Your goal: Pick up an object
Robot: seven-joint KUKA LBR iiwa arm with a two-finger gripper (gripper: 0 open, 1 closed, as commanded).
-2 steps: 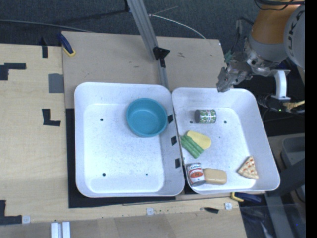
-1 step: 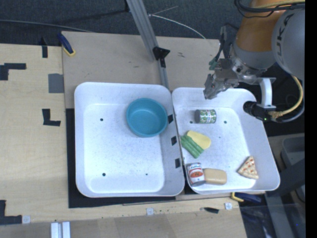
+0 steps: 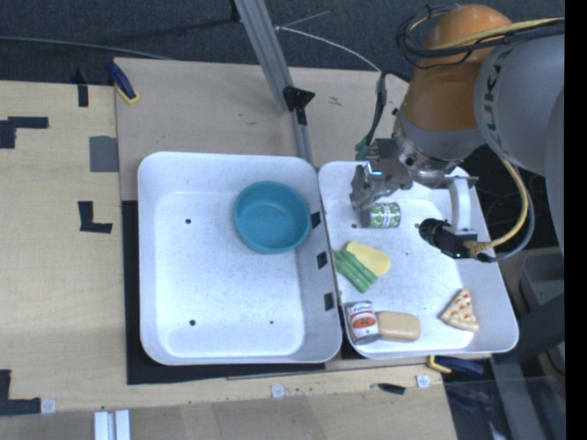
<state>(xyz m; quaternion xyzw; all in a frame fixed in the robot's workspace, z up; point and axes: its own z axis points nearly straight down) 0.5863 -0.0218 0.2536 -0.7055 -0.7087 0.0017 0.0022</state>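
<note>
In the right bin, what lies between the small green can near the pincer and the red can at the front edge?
In the camera view, the corn cob lies between the green can and the red can, with bare white bin floor on either side of it.

Smooth, faintly speckled white plastic for both bins point(image 3: 165, 246), slightly glossy at the rims. Glossy blue plastic bowl point(image 3: 271, 216), left bin. Pale matt wood bench point(image 3: 55, 273). Brushed metal bar point(image 3: 266, 44), top centre. Shiny orange band point(image 3: 454, 58) over smooth grey arm point(image 3: 537, 81), upper right.
</note>
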